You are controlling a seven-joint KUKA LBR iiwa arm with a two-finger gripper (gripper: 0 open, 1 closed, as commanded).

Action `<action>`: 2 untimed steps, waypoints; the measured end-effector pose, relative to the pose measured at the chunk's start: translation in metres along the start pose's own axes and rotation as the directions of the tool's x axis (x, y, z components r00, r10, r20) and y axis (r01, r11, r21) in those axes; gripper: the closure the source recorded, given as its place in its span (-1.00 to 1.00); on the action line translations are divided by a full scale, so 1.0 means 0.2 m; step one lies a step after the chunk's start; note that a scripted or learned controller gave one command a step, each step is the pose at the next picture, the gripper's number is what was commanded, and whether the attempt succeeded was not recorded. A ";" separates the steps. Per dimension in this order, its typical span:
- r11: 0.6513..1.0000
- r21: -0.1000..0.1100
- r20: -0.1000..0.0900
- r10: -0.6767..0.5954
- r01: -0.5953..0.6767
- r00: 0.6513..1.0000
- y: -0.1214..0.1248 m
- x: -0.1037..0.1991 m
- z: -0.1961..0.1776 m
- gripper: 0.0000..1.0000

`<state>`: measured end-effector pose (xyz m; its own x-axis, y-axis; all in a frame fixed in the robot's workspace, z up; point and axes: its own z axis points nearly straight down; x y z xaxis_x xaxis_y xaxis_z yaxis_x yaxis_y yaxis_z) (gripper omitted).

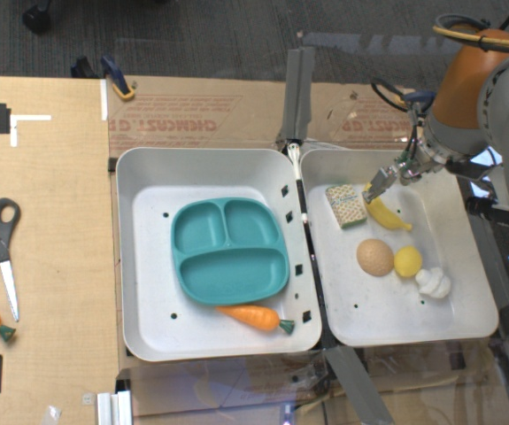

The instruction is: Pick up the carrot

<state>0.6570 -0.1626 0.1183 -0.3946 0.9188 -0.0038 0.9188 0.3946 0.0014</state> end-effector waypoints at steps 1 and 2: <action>0.998 0.003 -0.002 0.060 -0.060 0.998 -0.43 0.13 -0.28 -1.00; 0.898 0.006 -0.002 0.439 -0.439 0.898 -0.44 0.29 -0.03 -1.00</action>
<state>0.5533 -0.1430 0.1243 0.0492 0.9988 -0.0008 0.9988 -0.0492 -0.0028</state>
